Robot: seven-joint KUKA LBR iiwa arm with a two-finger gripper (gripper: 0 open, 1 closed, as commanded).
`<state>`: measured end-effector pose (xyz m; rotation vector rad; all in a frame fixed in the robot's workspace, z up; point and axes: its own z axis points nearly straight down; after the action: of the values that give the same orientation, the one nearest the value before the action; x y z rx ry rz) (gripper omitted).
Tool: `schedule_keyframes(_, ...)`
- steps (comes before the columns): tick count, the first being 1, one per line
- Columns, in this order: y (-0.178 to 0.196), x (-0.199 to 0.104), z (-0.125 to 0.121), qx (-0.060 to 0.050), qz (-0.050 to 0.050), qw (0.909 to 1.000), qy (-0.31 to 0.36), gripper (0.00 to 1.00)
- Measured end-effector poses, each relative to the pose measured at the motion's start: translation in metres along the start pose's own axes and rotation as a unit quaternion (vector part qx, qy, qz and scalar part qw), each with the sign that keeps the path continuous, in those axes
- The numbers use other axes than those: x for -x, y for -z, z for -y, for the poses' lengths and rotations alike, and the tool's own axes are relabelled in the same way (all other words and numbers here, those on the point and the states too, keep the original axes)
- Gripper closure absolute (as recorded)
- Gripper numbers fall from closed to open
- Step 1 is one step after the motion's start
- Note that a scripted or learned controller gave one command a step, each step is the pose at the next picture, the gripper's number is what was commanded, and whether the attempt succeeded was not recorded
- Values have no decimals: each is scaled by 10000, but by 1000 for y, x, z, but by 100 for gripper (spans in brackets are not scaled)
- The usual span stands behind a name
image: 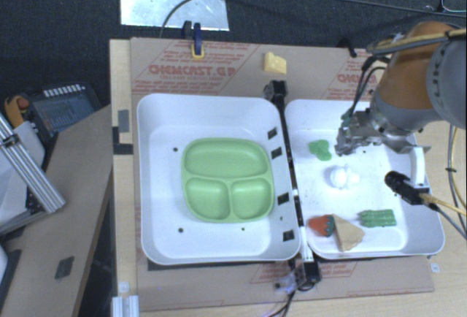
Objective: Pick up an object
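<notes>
The right bin (pixel 430 235) holds several small objects. A small green piece (pixel 319 149) lies near its upper left, a white lumpy object (pixel 341 177) sits in the middle, and a dark green ridged piece (pixel 377 218) lies at the lower right. A tan wedge (pixel 348 234) rests against a red piece (pixel 320 224) at the bin's front. My gripper (pixel 350 139) hangs over the upper part of this bin, just right of the small green piece and above the white object. I see nothing between its fingers.
The left bin (pixel 157 162) holds a light green divided tray (pixel 225 180). A yellow block (pixel 275 63) lies on the cardboard behind the bins. A black clamp (pixel 276 91) sits on the divider between the bins. Cables run across the back.
</notes>
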<state>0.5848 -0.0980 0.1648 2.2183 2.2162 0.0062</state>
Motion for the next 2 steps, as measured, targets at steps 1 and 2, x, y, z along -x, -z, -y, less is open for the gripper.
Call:
schedule_keyframes(1, 46, 0, -2, 1, -1, 10000, 21, 100)
schedule_keyframes(2, 59, -49, 2, -19, -16, 10000, 50, 100)
